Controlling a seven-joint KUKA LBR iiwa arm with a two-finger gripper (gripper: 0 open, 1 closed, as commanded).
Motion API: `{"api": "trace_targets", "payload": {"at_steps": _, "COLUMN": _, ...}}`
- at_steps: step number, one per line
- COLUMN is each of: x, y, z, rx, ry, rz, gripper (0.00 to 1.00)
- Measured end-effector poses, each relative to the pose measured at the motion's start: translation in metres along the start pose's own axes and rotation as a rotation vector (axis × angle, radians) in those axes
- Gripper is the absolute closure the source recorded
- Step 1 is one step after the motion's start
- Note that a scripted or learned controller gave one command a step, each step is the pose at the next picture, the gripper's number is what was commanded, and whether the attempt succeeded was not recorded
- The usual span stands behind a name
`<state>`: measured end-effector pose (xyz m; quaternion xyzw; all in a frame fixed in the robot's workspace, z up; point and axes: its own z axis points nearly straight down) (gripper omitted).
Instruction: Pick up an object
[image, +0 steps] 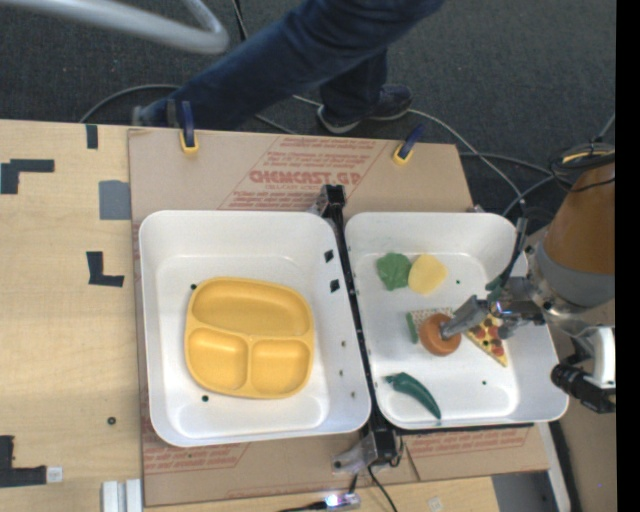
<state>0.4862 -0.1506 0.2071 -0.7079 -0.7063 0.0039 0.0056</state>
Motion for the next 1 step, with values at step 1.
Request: {"api": "trace_targets", "payload": {"at_steps": 1, "x": 0.0003, "y": 0.0022, "z": -0.0041, "rx": -0.009, "ry": -0.002, "rz": -0.003, "gripper": 0.00}}
